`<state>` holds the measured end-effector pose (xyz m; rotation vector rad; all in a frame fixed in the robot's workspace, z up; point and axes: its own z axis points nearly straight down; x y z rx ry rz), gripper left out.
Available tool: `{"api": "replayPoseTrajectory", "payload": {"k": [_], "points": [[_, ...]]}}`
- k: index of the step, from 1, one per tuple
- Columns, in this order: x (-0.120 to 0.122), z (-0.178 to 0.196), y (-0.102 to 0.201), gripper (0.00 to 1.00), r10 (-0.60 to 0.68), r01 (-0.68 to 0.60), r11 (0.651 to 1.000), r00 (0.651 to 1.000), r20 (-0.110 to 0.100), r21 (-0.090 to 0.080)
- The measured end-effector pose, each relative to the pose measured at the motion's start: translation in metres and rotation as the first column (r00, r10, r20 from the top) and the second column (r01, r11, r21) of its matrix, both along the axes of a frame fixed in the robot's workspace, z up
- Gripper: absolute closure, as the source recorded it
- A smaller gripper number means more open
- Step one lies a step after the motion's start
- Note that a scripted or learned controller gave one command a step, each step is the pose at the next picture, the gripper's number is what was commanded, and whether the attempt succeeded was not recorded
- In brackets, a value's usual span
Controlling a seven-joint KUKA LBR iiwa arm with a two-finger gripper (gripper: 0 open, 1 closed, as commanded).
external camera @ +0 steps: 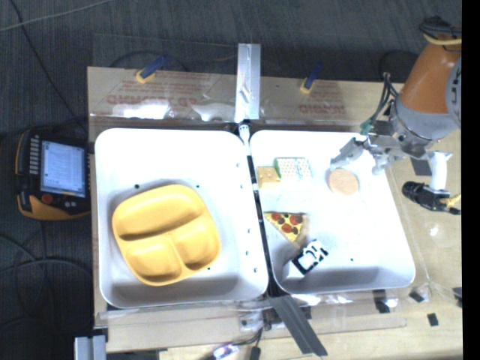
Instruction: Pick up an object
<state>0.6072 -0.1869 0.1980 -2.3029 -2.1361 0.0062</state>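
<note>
My gripper (364, 158) hangs over the far right part of the right bin (375, 238). Its two grey fingers are spread, so it is open with nothing between them. Just in front of it a round tan cookie (343, 181) lies on the bin floor, apart from the fingers. Further left are a green-and-white box (292, 169) and a small tan block (268, 176) side by side. A pizza slice (287, 223) lies near the divider, and a black-and-white object (310, 257) sits in front of it.
The left bin (120, 156) holds a yellow divided tray (165, 232). A handheld pendant with a screen (52, 172) lies left of the bench. A metal post (248, 81) stands behind the divider between the bins.
</note>
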Motion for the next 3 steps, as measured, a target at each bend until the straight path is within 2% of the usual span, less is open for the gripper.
{"api": "replayPoseTrajectory", "payload": {"k": [1,2,3], "points": [[0.02,-0.103,-0.023,0.0,0.177,-0.177,0.984,0.984,0.007,0.005],[0.019,-0.095,-0.023,1.0,0.176,-0.176,0.984,0.984,0.003,0.006],[0.019,-0.086,-0.022,1.0,0.177,-0.177,0.984,0.984,0.003,0.008]]}}
